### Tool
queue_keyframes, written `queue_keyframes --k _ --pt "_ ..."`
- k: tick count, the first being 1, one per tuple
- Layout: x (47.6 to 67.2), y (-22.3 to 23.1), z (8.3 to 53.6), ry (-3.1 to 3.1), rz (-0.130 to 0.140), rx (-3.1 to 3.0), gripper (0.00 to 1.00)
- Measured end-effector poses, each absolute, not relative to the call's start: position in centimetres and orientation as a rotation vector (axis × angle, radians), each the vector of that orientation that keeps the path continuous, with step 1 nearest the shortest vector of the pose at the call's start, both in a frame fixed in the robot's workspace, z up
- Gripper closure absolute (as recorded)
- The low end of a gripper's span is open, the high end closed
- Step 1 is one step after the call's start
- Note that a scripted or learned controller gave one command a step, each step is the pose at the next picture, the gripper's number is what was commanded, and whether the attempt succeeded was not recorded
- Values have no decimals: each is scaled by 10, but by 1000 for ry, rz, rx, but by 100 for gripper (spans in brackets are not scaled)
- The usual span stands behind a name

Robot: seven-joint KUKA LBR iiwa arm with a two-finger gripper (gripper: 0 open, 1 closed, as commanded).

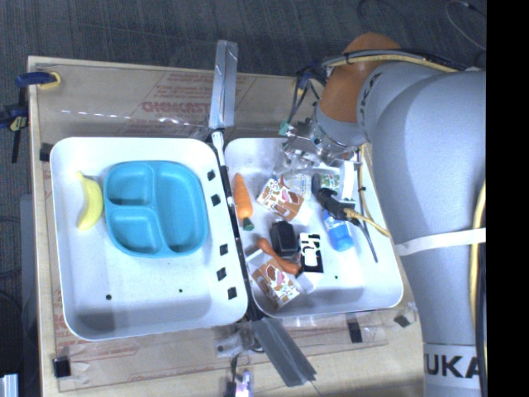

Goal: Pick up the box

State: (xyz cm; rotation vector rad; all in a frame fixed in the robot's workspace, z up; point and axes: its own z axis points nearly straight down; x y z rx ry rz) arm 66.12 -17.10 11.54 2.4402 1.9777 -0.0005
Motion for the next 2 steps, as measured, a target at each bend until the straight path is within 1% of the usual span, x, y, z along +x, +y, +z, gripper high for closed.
queue_keyframes --k 1,2 --pt "577 -198 90 2198 -4 2252 100" --pt "577 -198 90 2197 -4 2252 0"
